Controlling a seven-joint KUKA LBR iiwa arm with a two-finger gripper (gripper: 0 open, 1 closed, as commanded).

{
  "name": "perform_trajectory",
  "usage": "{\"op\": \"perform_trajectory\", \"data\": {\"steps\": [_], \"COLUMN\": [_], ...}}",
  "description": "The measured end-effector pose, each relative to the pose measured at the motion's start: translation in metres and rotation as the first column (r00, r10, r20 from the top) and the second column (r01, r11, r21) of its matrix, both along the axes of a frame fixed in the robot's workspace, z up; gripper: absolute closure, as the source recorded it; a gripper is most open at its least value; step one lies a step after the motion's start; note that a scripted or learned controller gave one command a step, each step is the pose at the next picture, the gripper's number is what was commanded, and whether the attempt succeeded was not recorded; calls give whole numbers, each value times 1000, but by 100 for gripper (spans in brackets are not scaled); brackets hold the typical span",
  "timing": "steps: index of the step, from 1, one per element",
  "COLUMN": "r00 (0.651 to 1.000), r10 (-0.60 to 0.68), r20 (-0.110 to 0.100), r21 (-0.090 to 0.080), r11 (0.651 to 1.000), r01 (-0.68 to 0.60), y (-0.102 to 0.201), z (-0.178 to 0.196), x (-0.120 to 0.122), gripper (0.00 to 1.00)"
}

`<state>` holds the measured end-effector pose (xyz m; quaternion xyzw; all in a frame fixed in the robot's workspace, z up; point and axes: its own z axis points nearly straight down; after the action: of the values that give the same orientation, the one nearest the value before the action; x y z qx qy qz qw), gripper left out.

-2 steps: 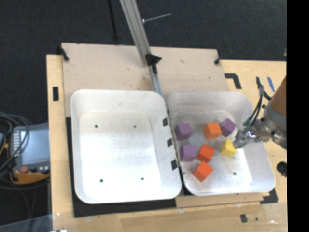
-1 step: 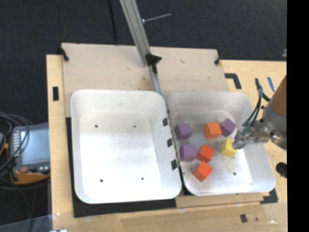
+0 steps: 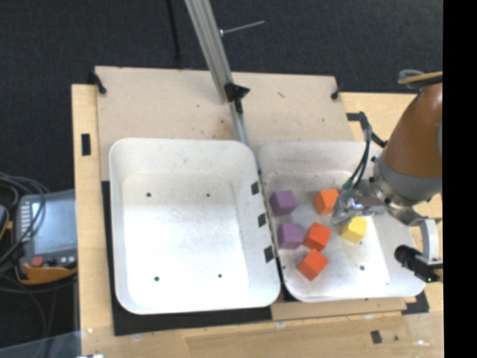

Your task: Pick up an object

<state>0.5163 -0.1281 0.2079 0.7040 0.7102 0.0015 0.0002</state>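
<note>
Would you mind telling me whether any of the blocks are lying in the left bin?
No, the purple blocks, orange blocks and yellow block all lie in the right bin.

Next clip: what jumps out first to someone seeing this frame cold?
The bright blocks clustered in the right bin: two purple blocks, three orange blocks and a yellow block. Next, the arm reaching in from the right, its gripper low between the top orange block and the yellow one. The left bin is plain white beside them.
</note>
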Motion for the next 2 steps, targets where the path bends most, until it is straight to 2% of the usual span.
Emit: {"op": "perform_trajectory", "data": {"steps": [1, 2], "r00": [1000, 1000], "r10": [-1, 0], "r20": [-1, -1], "r21": [0, 0], "r11": [1000, 1000], "r01": [1, 0], "y": [45, 103], "z": [-4, 4], "x": [18, 26], "gripper": [100, 100]}}
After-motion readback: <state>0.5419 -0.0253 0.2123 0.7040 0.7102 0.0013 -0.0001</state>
